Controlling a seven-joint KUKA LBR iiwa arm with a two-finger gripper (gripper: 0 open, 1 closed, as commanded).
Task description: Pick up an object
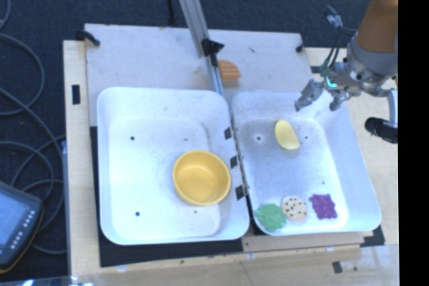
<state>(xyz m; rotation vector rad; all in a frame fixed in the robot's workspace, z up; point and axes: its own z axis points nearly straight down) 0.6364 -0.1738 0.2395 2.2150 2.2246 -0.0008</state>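
From the overhead camera you see the gripper (322, 97) above the far edge of the right bin (348, 164), its jaws apart with nothing between them. Near it, on that bin's floor, lies a yellow piece (287, 135). Along the near wall sit a green piece (270, 216), a spotted cookie (293, 208) and a purple piece (324, 205). The left bin (127, 164) holds a yellow bowl (201, 177).

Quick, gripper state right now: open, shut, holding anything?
Gripper: open, nothing between its fingers, above the far edge of the right bin, apart from the yellow piece.
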